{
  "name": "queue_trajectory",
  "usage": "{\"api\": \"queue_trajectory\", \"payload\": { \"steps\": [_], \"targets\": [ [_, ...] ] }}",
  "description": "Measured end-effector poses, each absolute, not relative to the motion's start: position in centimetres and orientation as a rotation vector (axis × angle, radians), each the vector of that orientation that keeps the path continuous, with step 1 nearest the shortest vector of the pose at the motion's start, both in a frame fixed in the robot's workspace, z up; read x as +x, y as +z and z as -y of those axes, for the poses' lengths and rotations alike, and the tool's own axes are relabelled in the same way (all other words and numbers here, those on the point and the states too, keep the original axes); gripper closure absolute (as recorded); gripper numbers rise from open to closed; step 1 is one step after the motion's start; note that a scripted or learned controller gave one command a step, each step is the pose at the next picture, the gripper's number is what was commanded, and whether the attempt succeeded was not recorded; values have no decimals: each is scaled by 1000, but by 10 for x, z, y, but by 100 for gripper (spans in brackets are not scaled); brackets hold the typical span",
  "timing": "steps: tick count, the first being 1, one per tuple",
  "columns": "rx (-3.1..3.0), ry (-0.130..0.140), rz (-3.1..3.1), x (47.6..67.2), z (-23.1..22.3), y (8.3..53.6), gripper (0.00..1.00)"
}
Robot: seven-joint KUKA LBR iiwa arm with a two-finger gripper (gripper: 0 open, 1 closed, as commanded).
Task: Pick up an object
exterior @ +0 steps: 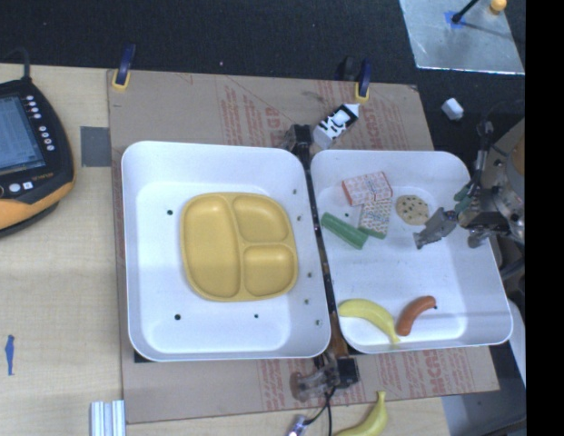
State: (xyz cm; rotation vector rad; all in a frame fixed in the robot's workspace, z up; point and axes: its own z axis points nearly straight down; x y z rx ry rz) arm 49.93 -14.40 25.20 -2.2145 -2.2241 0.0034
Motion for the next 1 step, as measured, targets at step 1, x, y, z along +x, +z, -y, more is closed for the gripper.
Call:
{"api": "queue_trajectory", "payload": {
  "steps": [1],
  "targets": [
    [-2211,6,2226,525,74,195,0]
  ]
}}
